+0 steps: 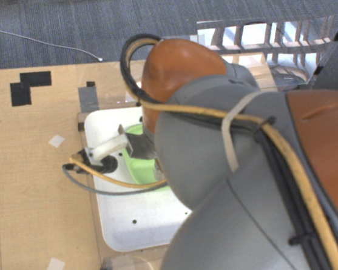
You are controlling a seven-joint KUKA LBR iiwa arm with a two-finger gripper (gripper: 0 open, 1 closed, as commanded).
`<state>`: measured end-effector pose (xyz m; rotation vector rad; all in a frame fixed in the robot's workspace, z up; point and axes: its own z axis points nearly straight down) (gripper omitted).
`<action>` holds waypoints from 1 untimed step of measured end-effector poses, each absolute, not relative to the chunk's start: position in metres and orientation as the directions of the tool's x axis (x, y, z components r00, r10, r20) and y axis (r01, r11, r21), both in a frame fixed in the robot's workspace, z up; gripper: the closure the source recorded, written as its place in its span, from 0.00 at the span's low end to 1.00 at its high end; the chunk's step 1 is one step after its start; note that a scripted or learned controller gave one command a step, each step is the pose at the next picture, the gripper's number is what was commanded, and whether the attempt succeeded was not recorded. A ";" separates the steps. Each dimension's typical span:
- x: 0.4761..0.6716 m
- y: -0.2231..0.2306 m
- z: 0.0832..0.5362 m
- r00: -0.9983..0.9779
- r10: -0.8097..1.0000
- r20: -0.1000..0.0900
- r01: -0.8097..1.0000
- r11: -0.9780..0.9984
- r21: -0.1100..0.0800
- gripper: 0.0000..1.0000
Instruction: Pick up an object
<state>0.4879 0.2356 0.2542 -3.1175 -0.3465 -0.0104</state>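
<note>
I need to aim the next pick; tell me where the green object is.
In the camera view, the green object lies in the white bin, in its upper middle, partly hidden by the grey arm and just right of the yellow cable.

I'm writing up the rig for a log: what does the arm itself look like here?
The arm has smooth grey rounded casings with glossy orange sections. A tan hose and black cables run along it, bound by a pale strap. Near the wrist sits a white fitting with a black plug.

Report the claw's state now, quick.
Claw: cannot be told. It sits low in the white bin right at a green object, with the arm covering most of it.
</note>
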 end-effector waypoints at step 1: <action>0.496 0.234 0.224 0.783 0.622 -0.002 0.622 -0.783 0.000 1.00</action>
